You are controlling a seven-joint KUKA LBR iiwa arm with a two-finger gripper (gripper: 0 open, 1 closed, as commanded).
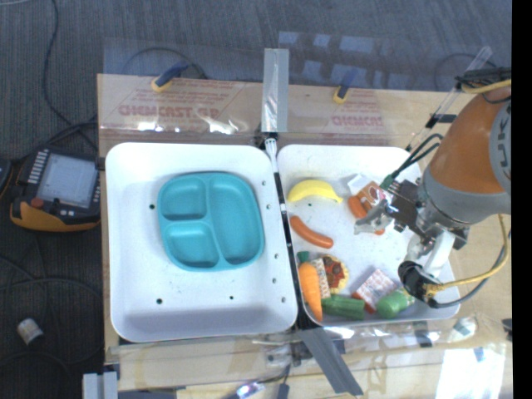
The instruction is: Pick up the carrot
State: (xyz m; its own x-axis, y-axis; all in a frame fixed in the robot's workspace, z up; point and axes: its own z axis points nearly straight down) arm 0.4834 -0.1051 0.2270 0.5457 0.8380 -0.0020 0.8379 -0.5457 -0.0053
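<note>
Gripper [371, 212] low over right bin [432, 312], near far-right part, beside small orange-red item [362, 199]; how wide it stands, cannot tell. Nothing visibly held. Carrot [309, 287] lies at right bin's near-left corner, against left wall, touching green vegetable [343, 307]. Sausage [311, 232] and banana [313, 192] farther back.

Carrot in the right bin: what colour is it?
Orange, seen in the camera view: the carrot lies near the bin's front left corner.

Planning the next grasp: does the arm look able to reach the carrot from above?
Probably yes. The carrot lies uncovered at the right bin's left wall, though a pizza slice beside it may crowd the hand.
</note>
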